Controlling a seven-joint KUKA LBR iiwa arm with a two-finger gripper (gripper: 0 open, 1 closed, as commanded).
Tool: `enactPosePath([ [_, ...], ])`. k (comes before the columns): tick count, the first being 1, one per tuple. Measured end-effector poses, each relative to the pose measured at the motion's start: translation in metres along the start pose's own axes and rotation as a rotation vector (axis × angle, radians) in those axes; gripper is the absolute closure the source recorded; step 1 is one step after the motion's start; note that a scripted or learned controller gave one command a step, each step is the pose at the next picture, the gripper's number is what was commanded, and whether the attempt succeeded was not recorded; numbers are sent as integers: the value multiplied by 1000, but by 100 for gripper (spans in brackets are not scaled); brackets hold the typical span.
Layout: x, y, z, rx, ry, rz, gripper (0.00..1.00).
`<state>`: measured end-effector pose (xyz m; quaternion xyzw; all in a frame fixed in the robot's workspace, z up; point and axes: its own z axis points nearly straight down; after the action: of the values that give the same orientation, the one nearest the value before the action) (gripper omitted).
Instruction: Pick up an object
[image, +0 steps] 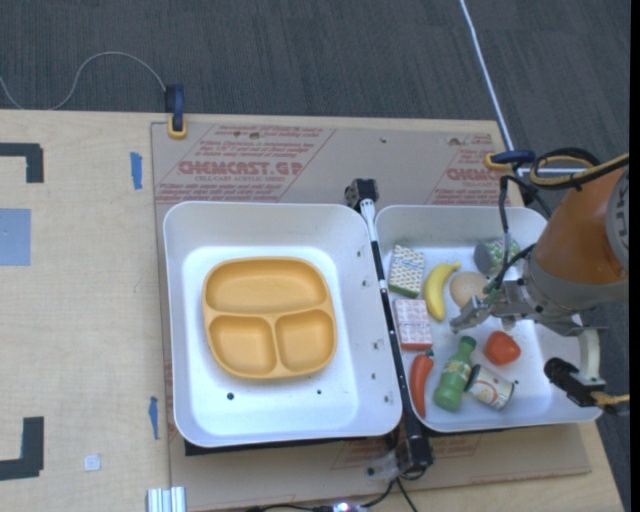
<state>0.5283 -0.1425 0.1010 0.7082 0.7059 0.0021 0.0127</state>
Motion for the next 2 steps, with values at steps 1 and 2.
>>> enactPosePath([
  [1,45,-44,9,0,6,-2,0],
  [2,41,-42,-2,-8,-3,2,100],
])
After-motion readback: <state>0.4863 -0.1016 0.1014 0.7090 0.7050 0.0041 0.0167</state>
